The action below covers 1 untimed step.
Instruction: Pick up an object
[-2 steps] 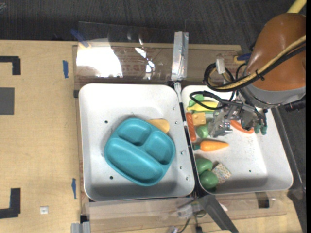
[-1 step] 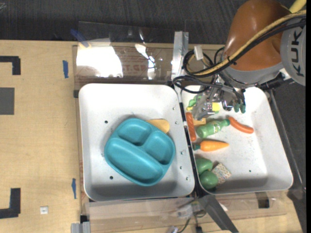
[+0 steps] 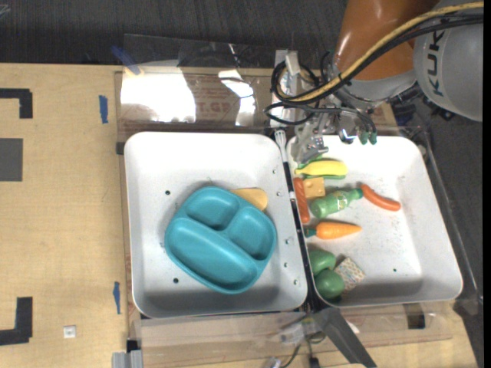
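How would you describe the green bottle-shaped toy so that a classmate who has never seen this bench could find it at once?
Start at the right-hand white bin and look along its left side, where the toy food is heaped. The green bottle-shaped toy lies on its side there, just under the yellow banana and above the orange carrot. It alone is green and long with a narrow neck.
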Available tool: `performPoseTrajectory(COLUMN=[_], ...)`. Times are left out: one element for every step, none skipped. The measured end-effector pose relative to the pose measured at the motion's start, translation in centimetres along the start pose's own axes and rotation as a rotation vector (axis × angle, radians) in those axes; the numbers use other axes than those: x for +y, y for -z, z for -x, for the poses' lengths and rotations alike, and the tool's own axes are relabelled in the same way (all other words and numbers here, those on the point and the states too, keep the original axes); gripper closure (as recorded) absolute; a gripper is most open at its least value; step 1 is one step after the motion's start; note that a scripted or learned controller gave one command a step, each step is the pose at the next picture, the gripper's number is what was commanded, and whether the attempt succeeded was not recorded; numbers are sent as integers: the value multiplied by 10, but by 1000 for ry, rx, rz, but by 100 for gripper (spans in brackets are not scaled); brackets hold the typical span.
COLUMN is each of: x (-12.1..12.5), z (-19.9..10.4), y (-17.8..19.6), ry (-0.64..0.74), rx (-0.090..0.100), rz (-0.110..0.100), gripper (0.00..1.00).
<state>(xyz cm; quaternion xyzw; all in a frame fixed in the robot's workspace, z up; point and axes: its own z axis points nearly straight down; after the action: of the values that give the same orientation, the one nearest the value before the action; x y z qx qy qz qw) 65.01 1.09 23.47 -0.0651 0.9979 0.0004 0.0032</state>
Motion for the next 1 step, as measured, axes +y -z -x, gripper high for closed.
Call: performPoseTrajectory(x=[-55], z=[12], y=[59], ry=[72], rx=[-7], rz=[-3], gripper=[100])
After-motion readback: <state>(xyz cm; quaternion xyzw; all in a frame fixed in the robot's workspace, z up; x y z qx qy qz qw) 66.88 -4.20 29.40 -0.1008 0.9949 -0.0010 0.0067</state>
